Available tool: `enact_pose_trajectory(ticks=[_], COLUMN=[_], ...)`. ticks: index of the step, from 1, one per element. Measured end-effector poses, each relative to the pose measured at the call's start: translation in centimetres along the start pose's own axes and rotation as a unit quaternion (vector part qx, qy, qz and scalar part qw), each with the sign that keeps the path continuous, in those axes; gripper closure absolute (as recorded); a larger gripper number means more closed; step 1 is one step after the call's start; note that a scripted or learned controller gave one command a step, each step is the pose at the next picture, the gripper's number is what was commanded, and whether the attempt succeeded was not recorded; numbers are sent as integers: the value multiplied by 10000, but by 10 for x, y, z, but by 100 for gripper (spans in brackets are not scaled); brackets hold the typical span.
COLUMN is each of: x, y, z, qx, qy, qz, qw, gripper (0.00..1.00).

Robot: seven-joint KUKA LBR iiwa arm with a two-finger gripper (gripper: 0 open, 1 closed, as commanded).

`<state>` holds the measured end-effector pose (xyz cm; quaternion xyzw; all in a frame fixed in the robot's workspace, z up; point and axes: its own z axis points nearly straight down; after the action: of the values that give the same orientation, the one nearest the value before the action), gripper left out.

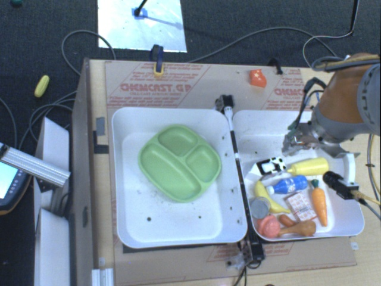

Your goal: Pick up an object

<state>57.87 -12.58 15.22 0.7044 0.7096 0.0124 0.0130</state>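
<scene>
Two shallow white bins sit side by side on a brown cardboard sheet [178,85]. The left white bin [137,219] holds a light green plastic plate with three sections [180,162], lying flat near the middle. The right white bin [262,130] holds a pile of small toys in its near half. There is a long yellow bottle-shaped toy [308,167], a blue and white bottle [289,185] just below it, a small black and white block [272,165], a yellow banana [266,196], an orange carrot [320,204], a grey round disc [259,208], a pink round toy [268,226], a brown drumstick-shaped toy [299,227] and a small patterned card [300,204]. The grey arm with the orange band [348,97] reaches in from the right. Its gripper [296,138] hangs over the far part of the right bin, just above the yellow bottle-shaped toy. The gripper is dark and blurry, so I cannot tell how wide it is or if it has hold of anything. A small orange block [257,78] lies on the cardboard behind the bins.
</scene>
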Motion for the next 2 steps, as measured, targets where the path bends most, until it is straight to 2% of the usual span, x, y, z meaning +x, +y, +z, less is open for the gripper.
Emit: enact_pose_trajectory(ticks=[1, 2], x=[0, -18], y=[1, -31], z=[-11, -10], qx=[-13, 176], qy=[3, 3], qz=[-12, 30], qw=[10000, 9998], gripper=[100, 100])
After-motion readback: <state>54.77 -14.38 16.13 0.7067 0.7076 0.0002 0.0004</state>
